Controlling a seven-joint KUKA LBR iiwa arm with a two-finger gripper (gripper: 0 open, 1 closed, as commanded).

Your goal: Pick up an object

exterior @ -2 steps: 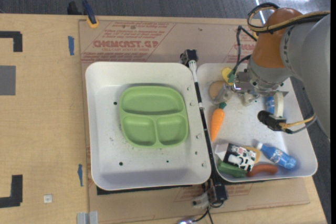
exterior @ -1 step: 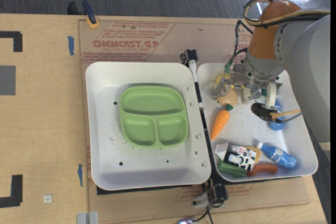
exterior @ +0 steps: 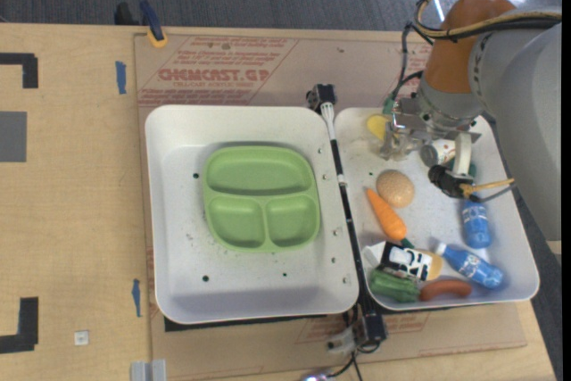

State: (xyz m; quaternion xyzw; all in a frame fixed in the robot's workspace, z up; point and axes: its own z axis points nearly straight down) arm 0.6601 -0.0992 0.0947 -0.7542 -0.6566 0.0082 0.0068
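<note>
One tan, egg-shaped object (exterior: 395, 188) below the end effector (exterior: 399, 138), its grip state impossible to tell.

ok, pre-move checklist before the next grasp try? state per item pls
1. Gripper over the right bin, at its far end: ok.
2. Finger state: cannot tell.
3. Anything held: cannot tell.
4. Targets in the right bin, e.g. carrot, tan egg-shaped object, blue bottle: ok.
5. Yellow object close beside the gripper; contact: cannot tell.
6. Green divided plate sits flat in the left bin: ok.
</note>
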